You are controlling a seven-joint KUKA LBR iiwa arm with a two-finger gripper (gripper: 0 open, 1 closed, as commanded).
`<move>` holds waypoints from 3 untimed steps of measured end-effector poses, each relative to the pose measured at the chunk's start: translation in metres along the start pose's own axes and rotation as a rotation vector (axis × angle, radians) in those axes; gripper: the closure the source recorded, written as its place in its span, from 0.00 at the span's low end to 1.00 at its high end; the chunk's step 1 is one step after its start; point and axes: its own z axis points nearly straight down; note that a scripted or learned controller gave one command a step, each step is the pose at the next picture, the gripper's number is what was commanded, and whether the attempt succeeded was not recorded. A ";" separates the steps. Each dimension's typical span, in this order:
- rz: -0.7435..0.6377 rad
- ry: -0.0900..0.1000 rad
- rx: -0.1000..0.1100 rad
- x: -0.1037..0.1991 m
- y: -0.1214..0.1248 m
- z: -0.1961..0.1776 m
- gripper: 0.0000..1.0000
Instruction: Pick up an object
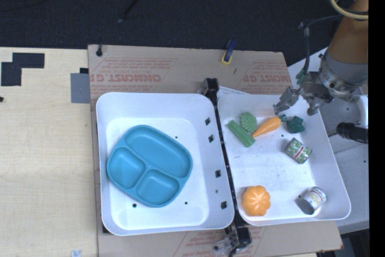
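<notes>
Since nothing sits between its spread, open fingers, the pincer [299,100] looks to be lining up a grab: next it must drop and close. In the right bin [337,189], near to far: one orange pumpkin [255,200] at 7 o'clock, two small cans [311,198], one carrot [267,126], some green pieces at 12. One blue tray [150,165] in the left bin.

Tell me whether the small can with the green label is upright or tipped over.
Tipped over. The green-labelled can lies on its side on the right bin's floor, label wall facing up, below the dark green toy.
</notes>
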 end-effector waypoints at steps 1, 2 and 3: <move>-0.002 -0.002 -0.013 0.000 0.002 -0.008 0.00; -0.002 -0.002 -0.009 -0.001 0.005 0.055 0.00; -0.002 -0.006 -0.007 0.004 0.007 0.101 0.00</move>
